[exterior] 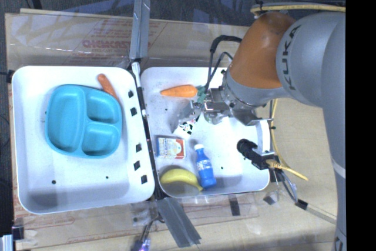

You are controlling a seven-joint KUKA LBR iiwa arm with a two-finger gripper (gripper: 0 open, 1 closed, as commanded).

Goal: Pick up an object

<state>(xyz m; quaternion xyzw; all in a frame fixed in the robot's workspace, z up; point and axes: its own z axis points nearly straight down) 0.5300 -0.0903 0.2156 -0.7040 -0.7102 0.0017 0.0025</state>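
The right bin (226,153) holds an orange carrot (179,91) at its far side. Nearer the front lie a small red and white box (171,147), a blue bottle (204,166) with a white cap and a yellow banana (179,179). My gripper (194,116) hangs low over the middle of this bin, just below the carrot's right end and above and to the right of the box. I see nothing held in it. The grey wrist and orange band hide the bin's right part.
The left bin (35,179) holds a blue compartment plate (82,120) and a small orange sausage-like piece (107,85) by its far right corner. A grey divider bar (140,26) runs between the bins. Cables and a black fitting (252,153) hang by the right bin's right wall.
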